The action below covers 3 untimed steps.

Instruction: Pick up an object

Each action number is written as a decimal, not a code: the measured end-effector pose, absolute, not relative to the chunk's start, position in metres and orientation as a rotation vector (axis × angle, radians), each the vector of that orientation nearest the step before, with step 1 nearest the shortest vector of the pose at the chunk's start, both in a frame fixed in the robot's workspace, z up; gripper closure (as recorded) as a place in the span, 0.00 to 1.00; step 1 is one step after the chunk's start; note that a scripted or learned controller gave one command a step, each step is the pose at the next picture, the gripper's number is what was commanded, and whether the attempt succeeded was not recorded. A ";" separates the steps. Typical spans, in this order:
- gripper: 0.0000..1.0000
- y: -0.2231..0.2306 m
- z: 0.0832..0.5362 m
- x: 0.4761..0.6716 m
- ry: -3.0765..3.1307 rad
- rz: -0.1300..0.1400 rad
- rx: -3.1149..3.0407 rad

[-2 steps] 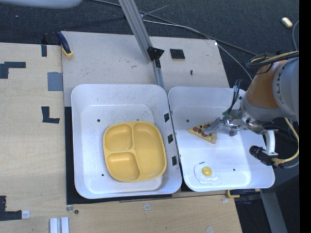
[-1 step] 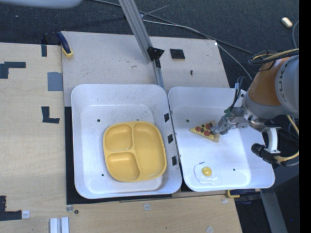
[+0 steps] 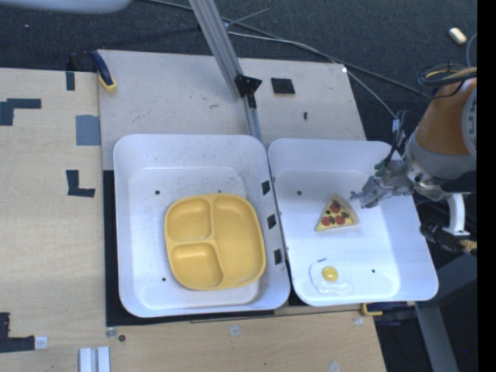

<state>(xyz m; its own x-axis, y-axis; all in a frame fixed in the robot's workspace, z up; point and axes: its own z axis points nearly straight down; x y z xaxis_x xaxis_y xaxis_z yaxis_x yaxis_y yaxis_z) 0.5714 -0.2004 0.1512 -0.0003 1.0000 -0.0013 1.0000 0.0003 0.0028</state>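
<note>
Yellow plastic, a three-compartment plate (image 3: pixel 215 241) lies in the left bin (image 3: pixel 132 161). In the right bin (image 3: pixel 403 277) sit a toy fried egg (image 3: pixel 328 275) and a toy pizza slice (image 3: pixel 336 215). The gripper (image 3: pixel 364 196) hovers just beside the slice; whether it is parted, I cannot tell. It looks like the approach step, with lowering squarely over the slice next. No readable writing.
</note>
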 end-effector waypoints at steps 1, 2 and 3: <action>1.00 -0.190 0.208 0.572 2.221 0.004 2.215; 1.00 -0.190 0.248 0.573 2.221 0.003 2.217; 1.00 -0.136 0.254 0.559 2.229 0.001 2.216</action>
